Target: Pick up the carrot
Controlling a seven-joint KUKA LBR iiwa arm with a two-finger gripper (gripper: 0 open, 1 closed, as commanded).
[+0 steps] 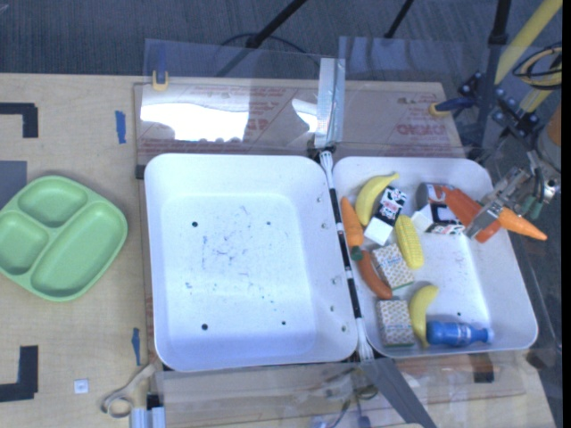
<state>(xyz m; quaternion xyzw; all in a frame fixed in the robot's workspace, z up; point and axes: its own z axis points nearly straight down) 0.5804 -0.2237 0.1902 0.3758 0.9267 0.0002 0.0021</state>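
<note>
- the two-finger metal gripper [496, 205] sits over the right edge of the right-hand shallow white bin [500, 315], and it is closed on an orange tapered carrot [510, 221] – the thick end lies between the fingers, the pointed tip sticks out past the bin's right rim.
- the carrot looks raised off the bin floor rather than resting in it, so the pick seems mostly made; whether it is fully clear i cannot tell from this slant.
- what is left, by my judgement: lift higher and keep the grip firm – the hold is near one end, so the carrot could swing or slip.
- other orange carrot-like pieces [353, 222] lie along the bin's left wall, beside a yellow banana [374, 194] and a yellow corn cob [409, 241], untouched.
- the left-hand white bin [169, 194] has nothing to do here.
</note>
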